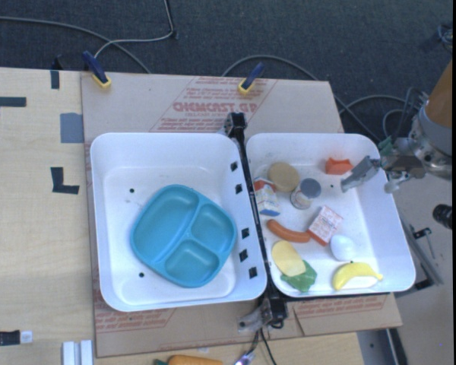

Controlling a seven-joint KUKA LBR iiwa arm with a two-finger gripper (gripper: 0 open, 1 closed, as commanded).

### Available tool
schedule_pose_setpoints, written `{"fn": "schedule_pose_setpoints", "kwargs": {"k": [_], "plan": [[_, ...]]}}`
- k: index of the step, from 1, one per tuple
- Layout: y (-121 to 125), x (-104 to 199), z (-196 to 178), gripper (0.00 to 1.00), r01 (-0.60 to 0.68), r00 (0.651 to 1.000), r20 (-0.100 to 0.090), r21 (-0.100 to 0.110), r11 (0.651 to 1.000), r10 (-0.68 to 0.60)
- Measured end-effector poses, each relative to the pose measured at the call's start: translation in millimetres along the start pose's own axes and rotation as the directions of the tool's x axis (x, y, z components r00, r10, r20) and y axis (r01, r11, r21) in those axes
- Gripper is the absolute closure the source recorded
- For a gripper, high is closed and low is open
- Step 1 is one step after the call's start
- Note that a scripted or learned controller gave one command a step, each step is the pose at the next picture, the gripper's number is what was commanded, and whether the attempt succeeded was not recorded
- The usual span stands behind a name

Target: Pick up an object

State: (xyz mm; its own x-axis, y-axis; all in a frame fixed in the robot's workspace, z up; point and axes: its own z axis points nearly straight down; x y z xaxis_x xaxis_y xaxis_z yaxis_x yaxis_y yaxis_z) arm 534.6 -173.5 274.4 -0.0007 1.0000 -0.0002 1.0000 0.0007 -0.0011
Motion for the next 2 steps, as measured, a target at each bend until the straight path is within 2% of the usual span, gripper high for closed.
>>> {"fn": "schedule_pose_setpoints", "kwargs": {"k": [1, 2], "plan": [[29.0, 28.7, 117.8, 0.00, 0.001, 1.000, -0.001, 0.003, 1.000, -0.001], [72.1, 18.1, 175.7, 0.00, 0.000, 1.000, 0.000, -0.001, 1.000, 0.000]]}}
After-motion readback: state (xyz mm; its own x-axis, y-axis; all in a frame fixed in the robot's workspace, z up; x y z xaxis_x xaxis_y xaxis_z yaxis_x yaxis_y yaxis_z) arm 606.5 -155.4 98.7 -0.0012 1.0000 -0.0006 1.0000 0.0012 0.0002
